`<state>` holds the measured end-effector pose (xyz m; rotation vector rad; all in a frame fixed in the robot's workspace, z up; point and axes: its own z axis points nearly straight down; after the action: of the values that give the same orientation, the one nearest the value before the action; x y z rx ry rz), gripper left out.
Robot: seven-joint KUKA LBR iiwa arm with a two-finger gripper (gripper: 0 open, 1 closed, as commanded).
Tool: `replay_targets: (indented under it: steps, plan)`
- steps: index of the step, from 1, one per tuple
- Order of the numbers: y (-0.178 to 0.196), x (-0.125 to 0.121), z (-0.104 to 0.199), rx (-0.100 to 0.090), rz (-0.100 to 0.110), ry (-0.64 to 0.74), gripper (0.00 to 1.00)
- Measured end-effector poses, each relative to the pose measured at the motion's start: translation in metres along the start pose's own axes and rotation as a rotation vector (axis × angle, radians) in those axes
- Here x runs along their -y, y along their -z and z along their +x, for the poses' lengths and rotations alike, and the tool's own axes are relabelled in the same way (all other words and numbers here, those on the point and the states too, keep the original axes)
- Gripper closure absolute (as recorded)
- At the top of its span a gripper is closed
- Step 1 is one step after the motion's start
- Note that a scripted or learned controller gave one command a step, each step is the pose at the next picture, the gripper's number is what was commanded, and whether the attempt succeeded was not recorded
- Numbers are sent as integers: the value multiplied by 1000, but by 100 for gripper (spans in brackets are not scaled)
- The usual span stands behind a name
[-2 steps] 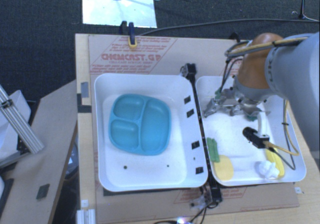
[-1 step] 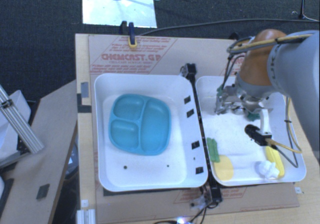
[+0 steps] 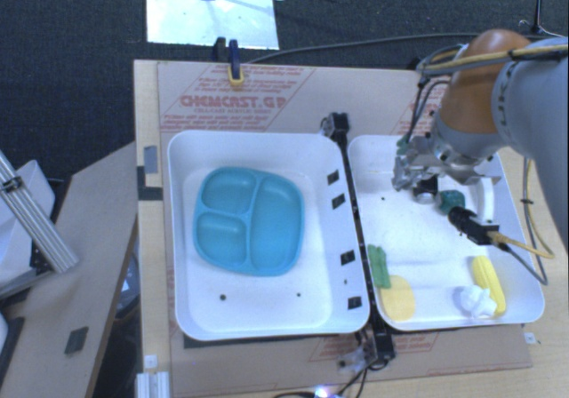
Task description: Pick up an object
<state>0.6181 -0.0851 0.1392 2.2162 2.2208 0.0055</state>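
1. Along the right bin's (image 3: 533,307) near edge lie a yellow disc (image 3: 398,298), a green piece (image 3: 379,266), a white lump (image 3: 474,300) and a yellow bar (image 3: 488,282).
2. A teal object (image 3: 452,200) sits just beside the gripper (image 3: 418,181).
3. The arm (image 3: 498,90) bends down over the bin's far right corner; whether the gripper is parted or closed cannot be told.
4. The left bin (image 3: 258,146) holds a blue divided plate (image 3: 250,220).

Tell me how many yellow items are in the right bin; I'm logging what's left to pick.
2. A round yellow piece lies at the front, beside the green piece. A long yellow piece lies near the front right corner. The arm may hide others.
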Motion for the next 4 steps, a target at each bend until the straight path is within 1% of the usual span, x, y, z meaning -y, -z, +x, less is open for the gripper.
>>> replay_targets:
  steps: [2,3,4]
  plan:
    - [89,-5,-3,0,-1,2,100]
    - [96,25,41,-2,5,6,100]
    - [84,50,89,-1,6,6,100]
